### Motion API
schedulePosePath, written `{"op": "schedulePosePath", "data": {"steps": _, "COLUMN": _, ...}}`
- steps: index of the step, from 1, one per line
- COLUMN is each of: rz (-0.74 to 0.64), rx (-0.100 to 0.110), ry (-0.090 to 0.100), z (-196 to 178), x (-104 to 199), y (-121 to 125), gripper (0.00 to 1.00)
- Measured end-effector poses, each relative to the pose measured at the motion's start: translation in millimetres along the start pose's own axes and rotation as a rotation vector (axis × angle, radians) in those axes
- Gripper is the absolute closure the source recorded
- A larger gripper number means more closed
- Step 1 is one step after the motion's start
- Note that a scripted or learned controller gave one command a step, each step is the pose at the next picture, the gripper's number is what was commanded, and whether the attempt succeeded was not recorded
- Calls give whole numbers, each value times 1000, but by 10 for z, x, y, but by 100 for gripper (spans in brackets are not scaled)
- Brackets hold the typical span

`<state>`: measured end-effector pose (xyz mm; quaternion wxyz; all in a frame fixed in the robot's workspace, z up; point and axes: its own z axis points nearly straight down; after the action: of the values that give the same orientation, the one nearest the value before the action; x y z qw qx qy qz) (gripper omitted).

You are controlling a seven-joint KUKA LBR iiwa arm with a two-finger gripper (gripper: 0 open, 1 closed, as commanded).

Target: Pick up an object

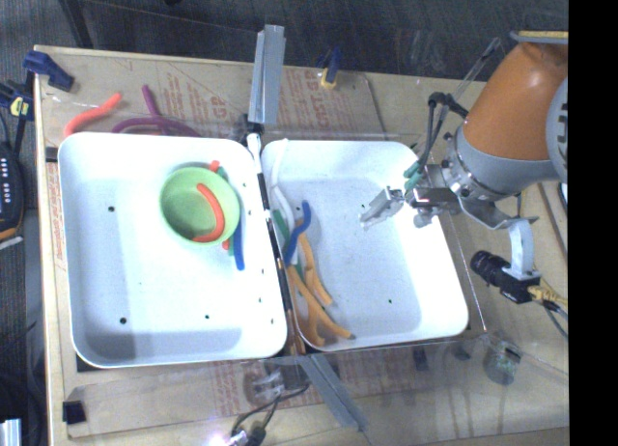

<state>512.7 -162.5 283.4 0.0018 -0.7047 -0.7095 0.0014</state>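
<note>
The grey two-finger gripper (379, 209) hangs over the right shallow white plastic bin (425, 314), toward its 2 o'clock area, with the grey arm and its orange band (517, 97) coming in from 3 o'clock. Its metal fingers (384, 201) point toward 9 o'clock; how far apart the jaws stand cannot be told, and nothing shows between them. Bare white bin floor lies beneath.

Along that bin's 9 o'clock wall lie long orange rubbery strips (314, 299), a blue strip (300, 225) and a green one (281, 222), well apart from the gripper.

In the left shallow white bin (106, 319), toward 1 o'clock, sits a round green bowl (183, 205) with a curved red-orange strip (214, 212) across it and another blue piece (238, 253) at its 5 o'clock edge.
</note>
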Motion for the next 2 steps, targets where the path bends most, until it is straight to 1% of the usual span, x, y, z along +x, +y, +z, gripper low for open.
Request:
{"op": "schedulePosePath", "data": {"steps": 1, "rz": 66, "rx": 2, "ry": -1, "z": 609, "x": 754, "y": 375, "gripper": 0}}
{"op": "schedulePosePath", "data": {"steps": 2, "rz": 33, "rx": 2, "ry": -1, "z": 1575, "x": 566, "y": 489, "gripper": 0}}
